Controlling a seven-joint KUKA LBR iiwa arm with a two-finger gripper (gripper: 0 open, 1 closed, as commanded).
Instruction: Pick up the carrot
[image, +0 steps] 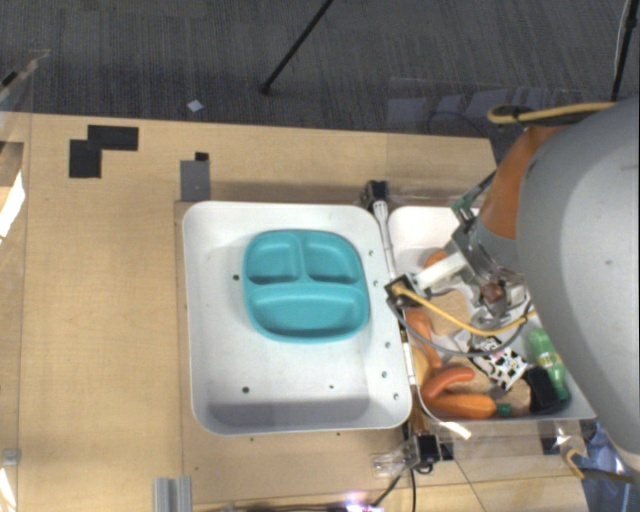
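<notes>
The large, smooth, rounded grey arm (590, 260) fills the right side of the frame. An orange band (505, 195) sits above its wrist. A thin yellow cable (455, 318) loops near the metallic end effector (490, 295).

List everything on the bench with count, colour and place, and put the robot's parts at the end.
Left bin: one, white, on the camera view's left side of the bench.
Divided plate: one, teal, three compartments, in the middle of the left bin.
Right bin: one, white, beside the left bin, largely covered by the arm.
Carrot: one, orange, near the front edge of the right bin.
Other orange pieces: a few, just behind the carrot; too jumbled to name.
Green item: one, at the right bin's far right side.
Black-and-white patterned item: one, right of the carrot.
Arm: one, grey with orange band, over the right bin.
Gripper: one, over the right bin's clutter.
</notes>
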